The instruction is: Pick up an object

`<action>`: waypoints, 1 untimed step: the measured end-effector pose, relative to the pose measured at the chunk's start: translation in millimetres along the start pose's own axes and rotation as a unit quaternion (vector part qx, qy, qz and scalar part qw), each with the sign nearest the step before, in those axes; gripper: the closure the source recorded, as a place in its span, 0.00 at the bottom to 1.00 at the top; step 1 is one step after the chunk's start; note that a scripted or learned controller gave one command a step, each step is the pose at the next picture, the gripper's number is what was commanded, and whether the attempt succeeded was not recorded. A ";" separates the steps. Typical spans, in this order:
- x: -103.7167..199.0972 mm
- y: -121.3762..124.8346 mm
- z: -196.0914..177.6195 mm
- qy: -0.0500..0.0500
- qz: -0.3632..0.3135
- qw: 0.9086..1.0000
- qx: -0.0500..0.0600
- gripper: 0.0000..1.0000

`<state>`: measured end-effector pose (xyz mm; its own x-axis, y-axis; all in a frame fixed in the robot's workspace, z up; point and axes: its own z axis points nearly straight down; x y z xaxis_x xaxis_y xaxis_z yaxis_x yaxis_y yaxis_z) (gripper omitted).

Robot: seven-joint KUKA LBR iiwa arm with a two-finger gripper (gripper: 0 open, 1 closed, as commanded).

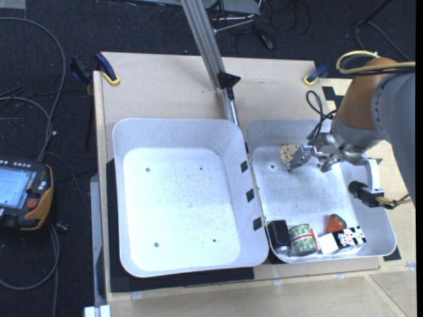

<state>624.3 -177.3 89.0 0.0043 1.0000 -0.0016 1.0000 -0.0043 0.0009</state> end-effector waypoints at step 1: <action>70.0 -24.6 -1.3 0.001 -0.004 1.000 -0.001 0.00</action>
<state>600.0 -107.2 90.1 -0.0041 1.0000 0.0004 1.0000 0.0041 0.0033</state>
